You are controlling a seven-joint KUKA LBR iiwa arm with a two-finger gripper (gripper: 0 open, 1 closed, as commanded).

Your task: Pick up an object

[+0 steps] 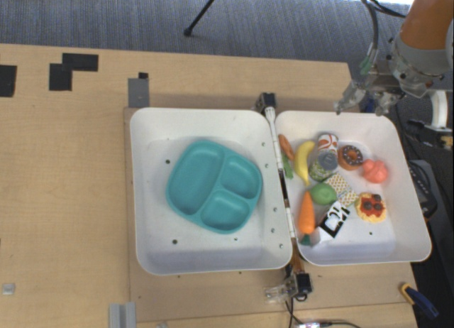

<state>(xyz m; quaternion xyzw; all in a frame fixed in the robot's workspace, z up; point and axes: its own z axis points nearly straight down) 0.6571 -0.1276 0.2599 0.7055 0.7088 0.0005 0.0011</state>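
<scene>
The right bin (404,238) holds several toy foods. A yellow banana (303,160), a grey can (325,164) and a brown donut (350,155) lie near its middle. A pink peach (377,171) and a fruit tart (371,207) sit toward the right wall. An orange carrot (306,211), a green lime (323,194) and a black-and-white box (333,220) are at the front left. My gripper (364,106) hangs above the bin's far rim, open, with nothing between its fingers, well apart from every object.
The left bin (152,248) holds a teal divided plate (215,185). A slim orange-and-green piece (285,150) lies along the right bin's left wall. A checkered item (342,185) sits by the lime. The arm's orange band (425,11) is at the top right.
</scene>
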